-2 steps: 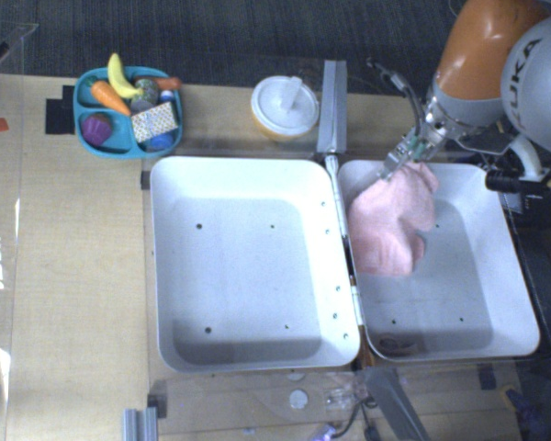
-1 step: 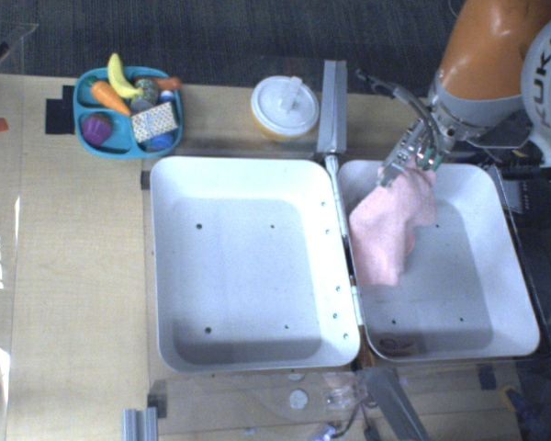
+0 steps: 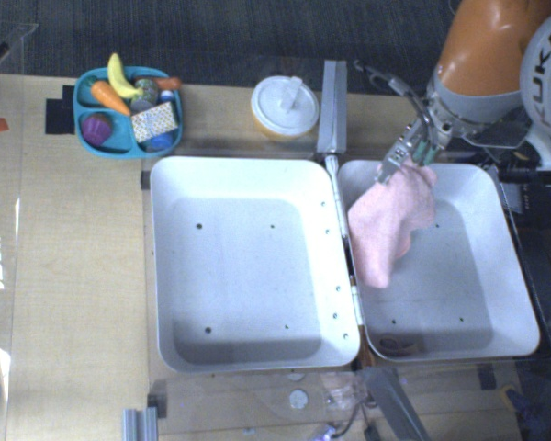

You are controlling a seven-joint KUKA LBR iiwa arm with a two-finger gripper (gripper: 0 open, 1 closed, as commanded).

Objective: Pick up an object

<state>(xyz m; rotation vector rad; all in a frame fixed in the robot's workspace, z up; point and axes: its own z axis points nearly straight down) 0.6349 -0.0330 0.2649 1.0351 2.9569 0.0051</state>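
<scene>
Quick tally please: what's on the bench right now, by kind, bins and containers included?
White bins: 2, left and right
Pink cloth: 1, hanging from the gripper over the right bin
Blue tray of toy food: 1
Lidded yellow cup: 1
Total: 5

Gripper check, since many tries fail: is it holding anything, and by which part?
Yes. The gripper pinches the pink cloth by its upper corner; the rest hangs down over the right bin.
</scene>
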